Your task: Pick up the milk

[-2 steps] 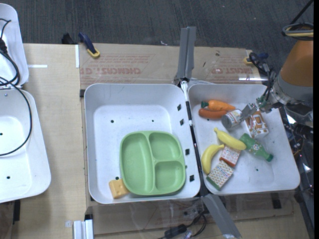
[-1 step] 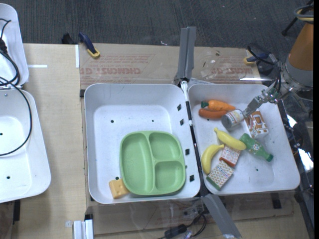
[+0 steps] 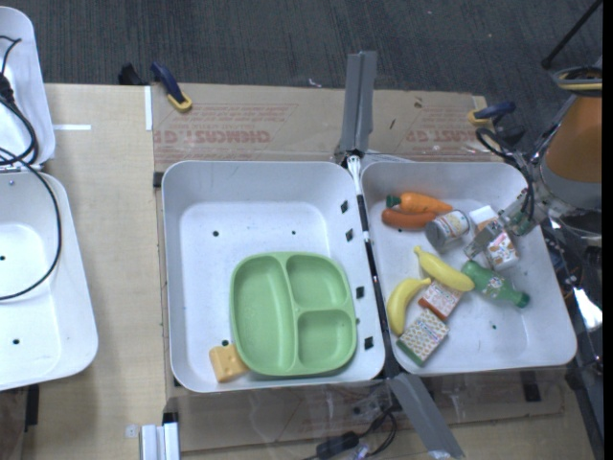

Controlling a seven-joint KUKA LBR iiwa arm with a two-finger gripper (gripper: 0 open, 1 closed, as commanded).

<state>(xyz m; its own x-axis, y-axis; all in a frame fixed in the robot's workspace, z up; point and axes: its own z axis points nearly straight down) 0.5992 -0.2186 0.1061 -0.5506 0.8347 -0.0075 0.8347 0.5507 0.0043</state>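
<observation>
The gripper (image 3: 502,230) hangs low over the right bin (image 3: 546,348), near its far right corner, reaching in from the right rim. Its thin fingers straddle a small milk carton (image 3: 502,250), white with red print, which sits tilted between them; whether the fingers actually press on the carton or stand slightly apart from it cannot be told at this size. The print on the carton is too small to read.

Just left of the carton lies a silver can (image 3: 447,227) on its side, and beyond that, toward the far left corner of the same bin, an orange carrot (image 3: 417,202) above a red sausage-shaped piece (image 3: 407,219). A green bottle (image 3: 494,285) lies just below the carton, with a yellow banana (image 3: 443,269) touching its left end and a second banana (image 3: 405,300) nearer the left wall. Two small printed boxes, one red and white (image 3: 440,300) and one chequered (image 3: 423,335), lie toward the near edge; their labels are illegible.

The left bin (image 3: 187,209) holds a green divided plate (image 3: 292,312) near its near edge and a yellow cheese wedge (image 3: 227,362) at its near left corner.

Beyond both bins, a cardboard sheet (image 3: 259,123) carries reversed red lettering that looks like "CHEMCAT".
</observation>
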